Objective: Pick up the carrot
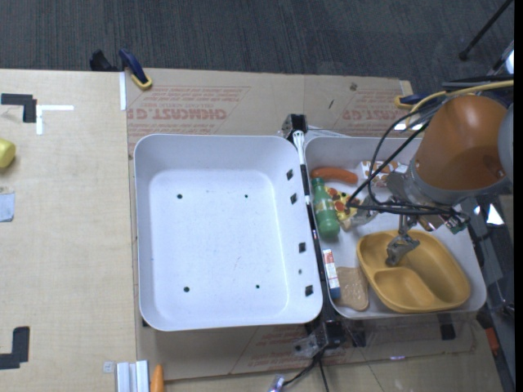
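A: Where is the carrot (333,173) lying at this moment?

B: It is lying near the far wall of the right bin (474,256), an orange strip stretching left to right. Just in front of it, a green bottle (324,211) is lying along the bin's left wall.

A: And the arm?

B: The arm (458,149) is reaching in from the right, its orange band hanging over the right bin. The gripper (398,250) is pointing down over the yellow divided dish (415,274), above the dish's far compartment, well apart from the carrot.

A: Is it gripping anything?

B: Nothing is showing between its fingers, and whether they are spread or closed cannot be told from this angle.

A: What else is sitting in that bin?

B: A tan, bread-like slice (353,287) is resting beside the dish, with a slim white packet (331,271) lying along the left wall. The left bin (155,243) is sitting alongside, on brown cardboard (204,109).
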Controlling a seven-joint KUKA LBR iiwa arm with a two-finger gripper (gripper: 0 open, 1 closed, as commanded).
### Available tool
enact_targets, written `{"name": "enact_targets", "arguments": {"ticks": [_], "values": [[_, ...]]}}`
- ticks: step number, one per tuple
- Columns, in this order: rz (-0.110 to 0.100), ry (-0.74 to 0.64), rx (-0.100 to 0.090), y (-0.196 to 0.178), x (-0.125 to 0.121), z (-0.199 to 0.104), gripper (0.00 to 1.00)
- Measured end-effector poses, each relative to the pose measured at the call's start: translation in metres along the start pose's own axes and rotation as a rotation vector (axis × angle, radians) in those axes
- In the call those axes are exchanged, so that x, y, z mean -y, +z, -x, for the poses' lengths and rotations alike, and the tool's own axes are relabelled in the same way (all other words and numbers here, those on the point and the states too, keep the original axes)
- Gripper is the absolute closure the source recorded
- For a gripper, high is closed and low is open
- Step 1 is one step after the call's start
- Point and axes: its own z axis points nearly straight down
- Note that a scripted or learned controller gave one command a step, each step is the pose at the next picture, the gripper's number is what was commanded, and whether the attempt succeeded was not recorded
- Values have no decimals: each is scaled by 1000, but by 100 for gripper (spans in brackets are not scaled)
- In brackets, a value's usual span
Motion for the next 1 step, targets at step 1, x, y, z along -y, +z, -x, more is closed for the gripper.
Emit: {"name": "enact_targets", "arguments": {"ticks": [1], "values": [[-37,-8,34,-13,-38,-37,0]]}}
